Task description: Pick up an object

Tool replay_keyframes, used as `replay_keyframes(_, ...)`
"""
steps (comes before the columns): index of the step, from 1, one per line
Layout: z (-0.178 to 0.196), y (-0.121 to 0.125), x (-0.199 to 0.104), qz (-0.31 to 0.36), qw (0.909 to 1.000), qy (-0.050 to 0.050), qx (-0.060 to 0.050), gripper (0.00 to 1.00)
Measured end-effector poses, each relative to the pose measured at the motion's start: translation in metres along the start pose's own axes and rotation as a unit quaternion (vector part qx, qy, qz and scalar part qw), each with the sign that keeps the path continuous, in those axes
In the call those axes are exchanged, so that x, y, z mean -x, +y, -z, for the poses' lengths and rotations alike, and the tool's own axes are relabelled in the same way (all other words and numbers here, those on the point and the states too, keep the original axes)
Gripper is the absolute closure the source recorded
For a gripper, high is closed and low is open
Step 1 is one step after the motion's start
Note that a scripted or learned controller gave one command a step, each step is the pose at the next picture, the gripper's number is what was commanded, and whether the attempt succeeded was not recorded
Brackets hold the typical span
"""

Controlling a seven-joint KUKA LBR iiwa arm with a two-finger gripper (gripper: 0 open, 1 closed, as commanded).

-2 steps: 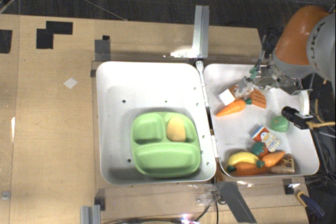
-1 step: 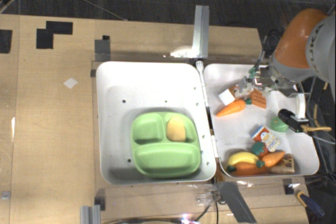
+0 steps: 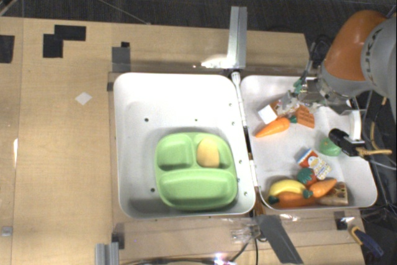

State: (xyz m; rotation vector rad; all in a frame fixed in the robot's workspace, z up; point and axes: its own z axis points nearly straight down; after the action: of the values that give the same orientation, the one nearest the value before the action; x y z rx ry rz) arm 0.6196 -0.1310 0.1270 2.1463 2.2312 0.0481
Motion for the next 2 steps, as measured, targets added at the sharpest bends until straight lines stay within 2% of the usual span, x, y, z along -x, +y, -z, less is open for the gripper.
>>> replay_keyframes(1,-0.0033,0.0213,-0.0048,-0.029,0.9995,0.000,0.007,0.00)
replay_keyframes(2,-0.0105,0.0173,-0.0101,-0.026,0.9997,0.004,-0.002,0.00)
